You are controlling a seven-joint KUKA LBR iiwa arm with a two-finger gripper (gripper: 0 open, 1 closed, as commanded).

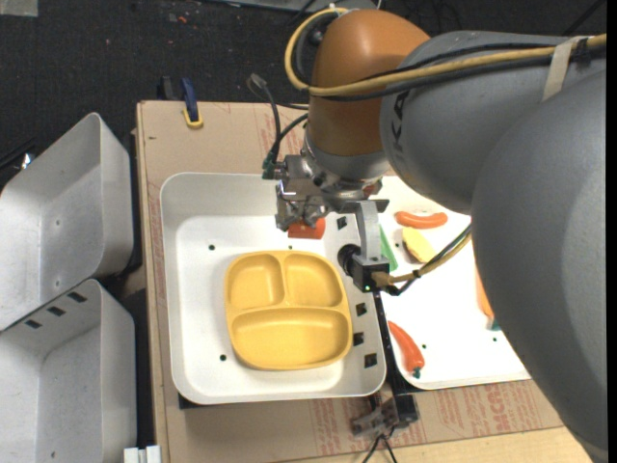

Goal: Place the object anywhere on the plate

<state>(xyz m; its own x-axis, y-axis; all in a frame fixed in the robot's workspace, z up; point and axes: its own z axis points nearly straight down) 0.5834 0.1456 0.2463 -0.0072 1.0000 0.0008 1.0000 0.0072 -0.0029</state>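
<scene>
Grey arm (501,143) overhead, fingers (301,210) shut on orange-red object (307,227) just beyond yellow plate (287,309).

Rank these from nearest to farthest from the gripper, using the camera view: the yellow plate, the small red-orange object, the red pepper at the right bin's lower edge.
1. Small red-orange object: right at the gripper, just above the plate.
2. Yellow plate: in the left bin, below the gripper.
3. Red pepper: lower left corner of the right bin, farthest.

The grey arm (501,143) reaches in from the right, its orange band (362,61) above the wrist, and the gripper (305,212) points straight down.
</scene>
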